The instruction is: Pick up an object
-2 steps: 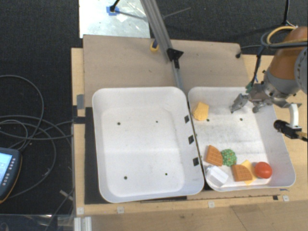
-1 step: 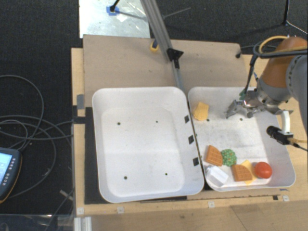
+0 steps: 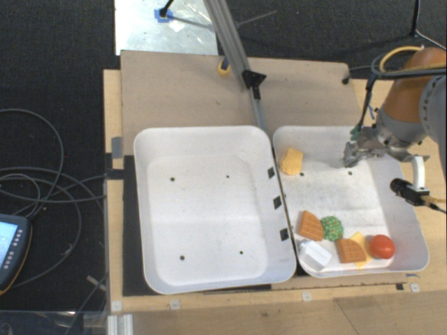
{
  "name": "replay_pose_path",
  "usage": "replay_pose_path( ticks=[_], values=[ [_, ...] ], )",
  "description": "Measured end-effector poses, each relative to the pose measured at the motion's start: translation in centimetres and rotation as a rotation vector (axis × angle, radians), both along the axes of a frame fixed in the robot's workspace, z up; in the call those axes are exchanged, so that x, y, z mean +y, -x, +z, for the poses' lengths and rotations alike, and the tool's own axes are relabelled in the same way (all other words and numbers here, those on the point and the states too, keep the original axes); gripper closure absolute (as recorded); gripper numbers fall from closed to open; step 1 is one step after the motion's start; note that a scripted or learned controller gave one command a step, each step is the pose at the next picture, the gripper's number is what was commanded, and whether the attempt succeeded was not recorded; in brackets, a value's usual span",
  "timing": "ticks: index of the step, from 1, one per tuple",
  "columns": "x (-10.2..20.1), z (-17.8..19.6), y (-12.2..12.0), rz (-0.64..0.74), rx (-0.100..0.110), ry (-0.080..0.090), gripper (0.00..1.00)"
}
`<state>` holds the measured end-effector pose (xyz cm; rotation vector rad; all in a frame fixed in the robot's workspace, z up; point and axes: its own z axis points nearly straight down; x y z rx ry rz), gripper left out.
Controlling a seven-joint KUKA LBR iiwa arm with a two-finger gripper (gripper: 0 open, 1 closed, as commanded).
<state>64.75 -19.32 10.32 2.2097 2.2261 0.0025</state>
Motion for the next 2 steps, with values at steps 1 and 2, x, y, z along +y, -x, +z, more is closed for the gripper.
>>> replay_pose_path(
  ticks=[1, 2],
  values=[
    [0.4, 6.4, 0.2, -0.002, -0.004, 0.000, 1.00],
    [1.1, 11.3, -0.5, 0.000, -0.003, -0.001, 1.00]
  ],
)
